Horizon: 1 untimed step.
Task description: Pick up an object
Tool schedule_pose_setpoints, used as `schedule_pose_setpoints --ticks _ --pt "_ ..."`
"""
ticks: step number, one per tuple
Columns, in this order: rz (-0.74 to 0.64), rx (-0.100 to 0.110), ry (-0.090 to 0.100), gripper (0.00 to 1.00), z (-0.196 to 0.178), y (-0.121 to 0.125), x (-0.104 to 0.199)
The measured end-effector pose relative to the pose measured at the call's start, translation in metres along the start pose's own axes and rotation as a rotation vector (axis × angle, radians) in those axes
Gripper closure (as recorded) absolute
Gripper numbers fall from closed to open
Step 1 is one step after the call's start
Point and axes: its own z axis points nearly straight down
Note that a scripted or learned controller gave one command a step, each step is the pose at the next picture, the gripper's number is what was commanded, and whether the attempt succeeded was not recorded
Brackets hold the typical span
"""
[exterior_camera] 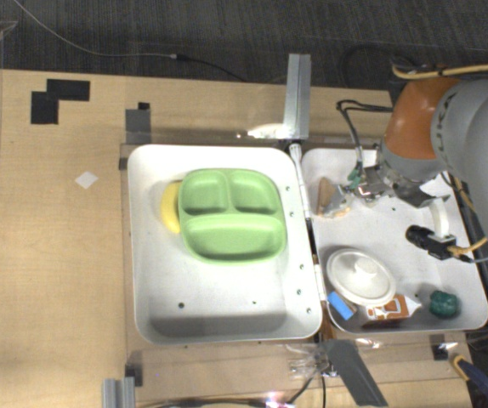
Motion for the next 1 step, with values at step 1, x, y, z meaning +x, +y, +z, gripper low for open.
schedule_pose_setpoints --ticks 1 --pt "-0.003 -0.016 -0.006 0.00 -0.0062 0.0410 -0.0016"
